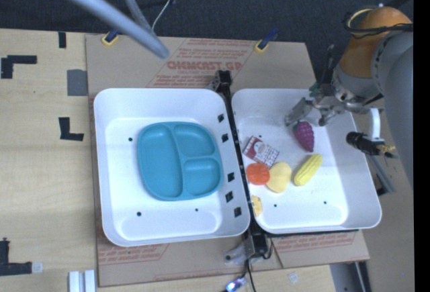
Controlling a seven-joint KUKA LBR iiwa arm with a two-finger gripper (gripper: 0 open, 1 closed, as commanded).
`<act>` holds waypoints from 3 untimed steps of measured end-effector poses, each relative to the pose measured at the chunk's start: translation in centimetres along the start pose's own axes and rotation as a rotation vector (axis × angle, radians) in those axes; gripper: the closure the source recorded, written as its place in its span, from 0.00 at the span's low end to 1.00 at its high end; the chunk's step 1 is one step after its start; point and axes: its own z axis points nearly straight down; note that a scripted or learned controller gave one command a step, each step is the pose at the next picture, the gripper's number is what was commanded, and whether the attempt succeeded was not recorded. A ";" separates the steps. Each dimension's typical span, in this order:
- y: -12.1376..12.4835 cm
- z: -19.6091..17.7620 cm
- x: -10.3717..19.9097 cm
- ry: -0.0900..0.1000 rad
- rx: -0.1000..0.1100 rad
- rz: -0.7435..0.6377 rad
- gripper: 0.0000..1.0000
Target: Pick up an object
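Right bin (pixel 336 213): pincer (pixel 310 111) near far edge, above purple fruit (pixel 305 135).

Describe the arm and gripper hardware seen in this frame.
The arm is grey and rounded, with an orange band above the wrist. The gripper is small, grey metal, with thin fingers. A black fitting sticks out from the arm's side.

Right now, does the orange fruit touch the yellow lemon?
Touching. The camera view shows the orange fruit pressed against the yellow lemon, no white bin floor between them.
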 end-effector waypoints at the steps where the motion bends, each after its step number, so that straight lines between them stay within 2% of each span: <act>1: 0.2 -1.4 0.0 -0.002 -0.005 -0.002 1.00; 2: 0.6 -5.9 -0.5 -0.001 -0.010 -0.001 1.00; 3: 0.0 -12.1 -0.5 -0.002 -0.012 0.000 1.00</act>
